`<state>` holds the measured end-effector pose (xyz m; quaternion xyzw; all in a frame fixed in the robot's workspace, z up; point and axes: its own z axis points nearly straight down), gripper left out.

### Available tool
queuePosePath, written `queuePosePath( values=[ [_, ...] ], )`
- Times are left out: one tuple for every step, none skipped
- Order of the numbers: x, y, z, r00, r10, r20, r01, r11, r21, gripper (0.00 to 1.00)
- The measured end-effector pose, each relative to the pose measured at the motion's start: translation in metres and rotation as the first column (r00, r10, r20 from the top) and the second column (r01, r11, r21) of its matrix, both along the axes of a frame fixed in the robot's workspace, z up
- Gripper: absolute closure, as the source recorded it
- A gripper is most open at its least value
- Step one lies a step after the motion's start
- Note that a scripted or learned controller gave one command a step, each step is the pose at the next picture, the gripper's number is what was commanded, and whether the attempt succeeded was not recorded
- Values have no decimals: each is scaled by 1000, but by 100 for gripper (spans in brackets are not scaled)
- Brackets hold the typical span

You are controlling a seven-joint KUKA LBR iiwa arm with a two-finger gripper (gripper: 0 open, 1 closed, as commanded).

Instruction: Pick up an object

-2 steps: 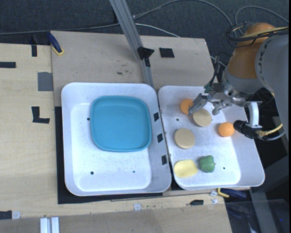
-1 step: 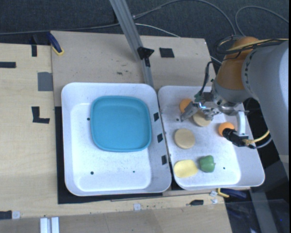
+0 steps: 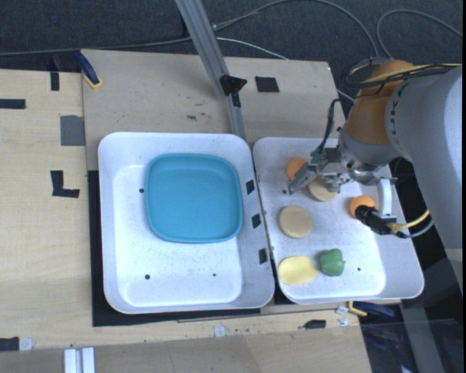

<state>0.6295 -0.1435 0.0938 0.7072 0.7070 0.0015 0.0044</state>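
Gripper (image 3: 317, 179) over tan piece (image 3: 323, 190) — touching it.

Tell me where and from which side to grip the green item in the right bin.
Probably straight from above, gripper closing across the green item's rounded middle. It lies low in the right bin; the yellow piece sits close on one side, so the fingers should avoid that side.

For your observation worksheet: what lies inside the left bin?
A turquoise plate lies flat inside the left bin, toward its far side. Whatever sits beneath the plate is covered and cannot be seen.
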Motion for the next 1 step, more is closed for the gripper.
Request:
queuePosePath(
  values=[
    [1,0,11,1000,0,2,0,1000,1,100]
  ],
)
